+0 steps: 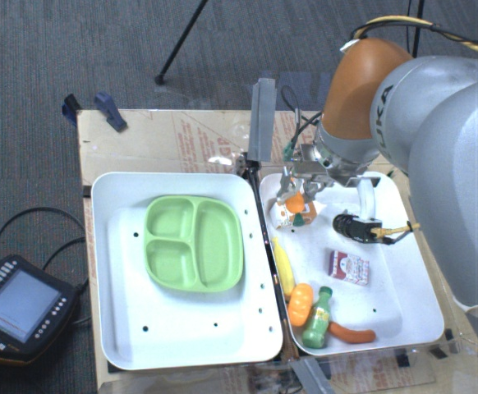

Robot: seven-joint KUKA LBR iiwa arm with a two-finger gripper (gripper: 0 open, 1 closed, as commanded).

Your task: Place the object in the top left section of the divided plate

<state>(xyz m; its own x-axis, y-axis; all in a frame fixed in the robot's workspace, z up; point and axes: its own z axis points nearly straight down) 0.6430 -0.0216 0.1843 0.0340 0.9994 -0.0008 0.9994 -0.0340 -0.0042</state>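
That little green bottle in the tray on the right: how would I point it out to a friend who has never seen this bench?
Start at the right white bin, on the arm's side, and look to its near edge. There the green bottle lies between an orange pepper-like toy and an orange carrot-like stick. It is the one green item in that bin.

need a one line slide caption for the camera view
Grey KUKA arm's gripper hangs over a small orange-and-white toy in the right white bin, green divided plate waiting in the left.

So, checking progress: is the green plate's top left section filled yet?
Still empty. The green plate shows bare green in all sections; the gripper is over the right bin.
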